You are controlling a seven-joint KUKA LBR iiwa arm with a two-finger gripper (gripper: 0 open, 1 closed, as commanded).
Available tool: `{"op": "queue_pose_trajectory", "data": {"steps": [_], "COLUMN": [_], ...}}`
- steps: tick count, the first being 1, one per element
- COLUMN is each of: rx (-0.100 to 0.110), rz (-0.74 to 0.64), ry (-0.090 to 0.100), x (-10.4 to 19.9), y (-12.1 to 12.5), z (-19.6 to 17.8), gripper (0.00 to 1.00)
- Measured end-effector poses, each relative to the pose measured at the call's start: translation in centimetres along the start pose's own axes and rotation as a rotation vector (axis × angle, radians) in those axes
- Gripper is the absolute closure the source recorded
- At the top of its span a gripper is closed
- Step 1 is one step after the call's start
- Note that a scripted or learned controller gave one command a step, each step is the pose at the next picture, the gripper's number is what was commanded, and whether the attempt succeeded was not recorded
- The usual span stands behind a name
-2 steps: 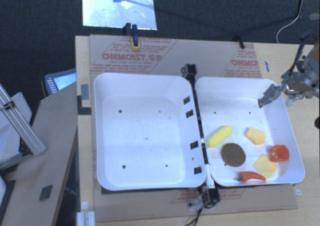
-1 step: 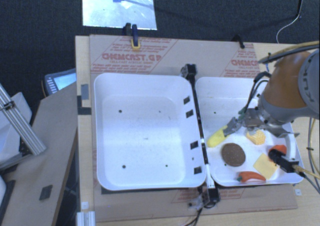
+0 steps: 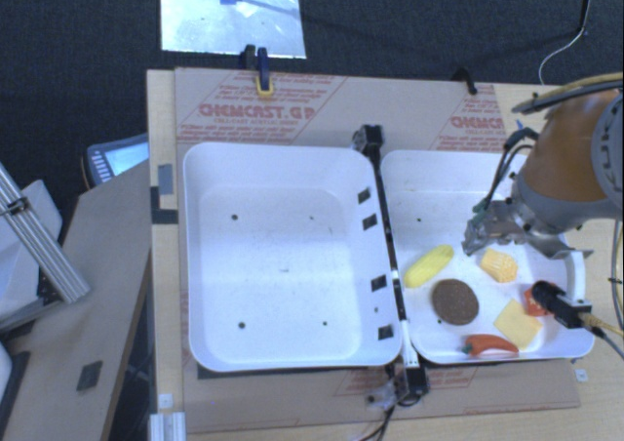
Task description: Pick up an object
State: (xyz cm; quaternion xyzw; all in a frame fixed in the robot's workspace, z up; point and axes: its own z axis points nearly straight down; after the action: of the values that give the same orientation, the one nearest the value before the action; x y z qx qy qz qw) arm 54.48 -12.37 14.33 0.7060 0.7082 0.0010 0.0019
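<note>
Gripper (image 3: 485,234): being held low in the right bin (image 3: 429,176); finger state cannot be told.
Corn (image 3: 498,265): lying just beside gripper, apart from cookie (image 3: 455,301).
Advice: gripper being centred before closing.

Bins (image 3: 283,234) smooth white plastic, slight sheen; bench board (image 3: 409,102) matt cardboard-like; foil sheet (image 3: 232,0) shiny.

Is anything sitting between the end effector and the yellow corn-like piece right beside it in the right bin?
Nothing visible. The end effector hangs just left of the ridged yellow corn-like piece; the yellow banana-shaped toy lies farther left.
</note>
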Motion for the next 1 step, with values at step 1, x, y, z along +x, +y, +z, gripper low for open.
{"op": "queue_pose_trajectory", "data": {"steps": [1], "rx": [-0.006], "rz": [-0.009], "ry": [0.002], "x": [7.55], "y": [2.93], "z": [-7.46], "gripper": [1.00]}}
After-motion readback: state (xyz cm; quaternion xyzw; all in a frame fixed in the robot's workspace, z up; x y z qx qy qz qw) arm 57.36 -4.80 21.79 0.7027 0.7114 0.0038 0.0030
